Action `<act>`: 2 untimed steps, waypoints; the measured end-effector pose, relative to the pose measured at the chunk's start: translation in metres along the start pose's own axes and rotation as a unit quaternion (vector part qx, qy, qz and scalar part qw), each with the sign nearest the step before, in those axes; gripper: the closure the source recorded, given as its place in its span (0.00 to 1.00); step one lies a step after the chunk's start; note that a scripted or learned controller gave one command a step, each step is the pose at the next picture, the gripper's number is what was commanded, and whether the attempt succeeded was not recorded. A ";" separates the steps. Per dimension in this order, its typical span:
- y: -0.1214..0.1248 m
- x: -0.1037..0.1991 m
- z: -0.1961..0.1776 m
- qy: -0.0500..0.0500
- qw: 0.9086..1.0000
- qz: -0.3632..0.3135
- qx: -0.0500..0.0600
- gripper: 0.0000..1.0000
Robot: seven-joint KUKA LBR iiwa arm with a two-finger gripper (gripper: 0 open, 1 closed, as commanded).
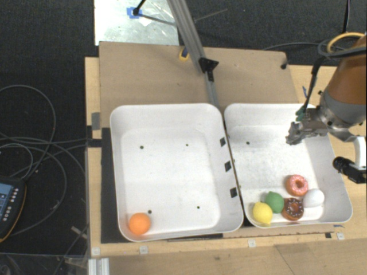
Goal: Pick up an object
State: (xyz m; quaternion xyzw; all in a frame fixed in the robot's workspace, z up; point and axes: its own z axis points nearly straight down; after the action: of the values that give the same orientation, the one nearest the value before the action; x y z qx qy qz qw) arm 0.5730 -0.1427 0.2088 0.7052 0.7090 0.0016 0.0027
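Note:
My gripper point(295, 135) hangs over the back right part of the right bin point(261, 153), well behind the objects there. In that bin's front right corner lie a pink frosted donut point(296, 184), a chocolate donut point(293, 209), a white egg point(313, 198), a green ball point(274, 201) and a yellow lemon point(262, 212), packed close together. An orange ball point(139, 223) sits alone in the front left corner of the left bin point(166, 171). Nothing shows between the fingers.
A slanted grey pole point(189, 30) with a black clamp crosses the brown board behind the bins. Black clips point(227, 165) mark the seam between the bins. Cables and a pendant point(8, 202) lie on the floor at left.

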 end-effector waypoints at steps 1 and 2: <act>0.002 0.000 -0.031 0.000 1.000 0.000 0.000 1.00; -0.008 0.051 -0.020 0.002 1.000 -0.002 0.003 1.00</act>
State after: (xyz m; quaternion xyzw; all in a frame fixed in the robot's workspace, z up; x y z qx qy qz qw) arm 0.5646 -0.0917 0.2288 0.7035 0.7107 0.0007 -0.0007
